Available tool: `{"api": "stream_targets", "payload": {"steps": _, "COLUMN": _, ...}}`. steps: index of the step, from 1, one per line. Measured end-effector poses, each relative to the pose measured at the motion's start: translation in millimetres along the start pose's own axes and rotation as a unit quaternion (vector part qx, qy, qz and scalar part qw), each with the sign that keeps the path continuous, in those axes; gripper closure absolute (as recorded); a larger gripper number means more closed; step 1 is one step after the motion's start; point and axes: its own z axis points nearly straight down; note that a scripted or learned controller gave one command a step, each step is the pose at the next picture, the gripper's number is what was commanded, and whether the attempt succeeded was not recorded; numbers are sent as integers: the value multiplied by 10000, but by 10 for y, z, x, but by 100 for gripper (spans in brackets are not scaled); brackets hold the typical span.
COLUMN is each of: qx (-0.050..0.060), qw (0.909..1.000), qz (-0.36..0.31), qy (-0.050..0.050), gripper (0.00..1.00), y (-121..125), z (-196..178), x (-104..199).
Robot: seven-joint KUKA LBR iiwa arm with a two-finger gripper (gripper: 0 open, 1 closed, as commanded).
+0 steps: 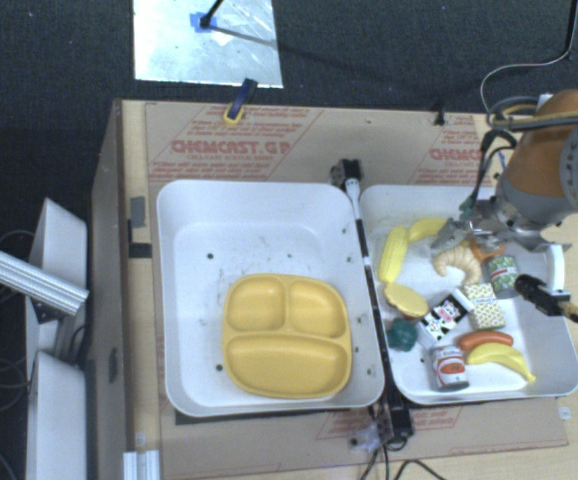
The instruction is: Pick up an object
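Jaws (461, 232) low over croissant (461, 259), arm (554, 168) bent from right

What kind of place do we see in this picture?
Probably a robot lab's grasping bench: a grey arm reaches over two white bins, one with toy food such as a banana, and loose cables lie about.

Workbench surface covered by a clear sheet (269, 138) printed with red lettering, standing on dark carpeted floor (39, 78), with a reflective silver panel (204, 28) lying on the carpet beyond it and white framing with an aluminium rail (29, 273) at left.
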Motion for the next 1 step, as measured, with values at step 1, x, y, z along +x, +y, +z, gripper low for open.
{"api": "stream_targets", "payload": {"steps": 1, "qx": 37, "qw": 10000, "qz": 8, "qy": 6, "gripper": 0, "y": -176, "z": -447, "x": -239}}
